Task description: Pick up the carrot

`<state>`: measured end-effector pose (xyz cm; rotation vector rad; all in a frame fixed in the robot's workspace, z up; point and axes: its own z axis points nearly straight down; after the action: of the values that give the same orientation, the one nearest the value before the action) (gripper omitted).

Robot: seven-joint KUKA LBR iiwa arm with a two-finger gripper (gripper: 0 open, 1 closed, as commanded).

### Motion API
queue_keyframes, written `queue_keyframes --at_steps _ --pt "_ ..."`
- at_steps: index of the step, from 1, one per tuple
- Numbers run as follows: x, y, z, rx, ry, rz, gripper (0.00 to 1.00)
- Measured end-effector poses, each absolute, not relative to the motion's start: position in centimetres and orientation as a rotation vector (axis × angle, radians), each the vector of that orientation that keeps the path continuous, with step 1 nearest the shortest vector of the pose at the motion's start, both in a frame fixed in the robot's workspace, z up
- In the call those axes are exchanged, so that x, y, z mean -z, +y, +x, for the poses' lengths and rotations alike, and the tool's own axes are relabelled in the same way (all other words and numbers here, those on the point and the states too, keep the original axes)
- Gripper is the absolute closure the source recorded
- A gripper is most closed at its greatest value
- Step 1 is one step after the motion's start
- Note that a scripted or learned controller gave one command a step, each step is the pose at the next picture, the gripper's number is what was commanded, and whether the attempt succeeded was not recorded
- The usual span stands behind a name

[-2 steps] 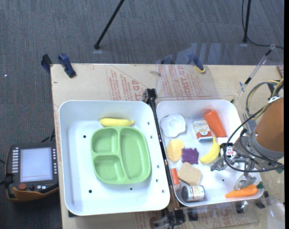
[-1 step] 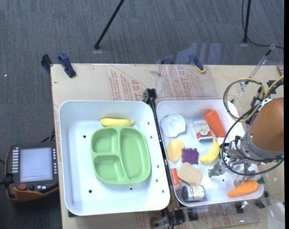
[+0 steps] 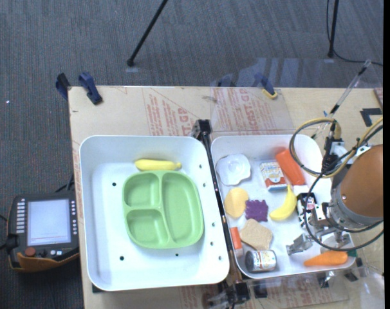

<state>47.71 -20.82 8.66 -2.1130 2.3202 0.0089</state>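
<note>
Camera view: orange tapered carrot [image 3: 326, 259] lies beside gripper [image 3: 309, 242]

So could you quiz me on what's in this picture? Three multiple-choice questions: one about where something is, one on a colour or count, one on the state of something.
1. Where does the carrot lie?
A. On the green plate
B. Near the front right corner of the right bin
C. On the floor

2. What colour is the divided plate?
A. Green
B. Red
C. Blue

3. How is the carrot now?
A. Lifted high
B. Lying flat in the bin
C. Standing upright

Answers: 1 B, it rests by the right bin front edge, beside the end effector. 2 A, plainly green. 3 B, it lies flat.
</note>
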Motion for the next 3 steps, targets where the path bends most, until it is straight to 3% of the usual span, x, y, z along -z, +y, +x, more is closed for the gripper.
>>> queue_keyframes --at_steps 1,2,3 --pt "-8.6 -20.8 47.7 -0.01 1.953 -2.454 0.0" --pt "-9.5 -20.5 47.7 -0.019 1.96 -2.443 1.0" --pt "-13.2 -20.3 47.7 -0.007 1.505 -2.751 1.0"
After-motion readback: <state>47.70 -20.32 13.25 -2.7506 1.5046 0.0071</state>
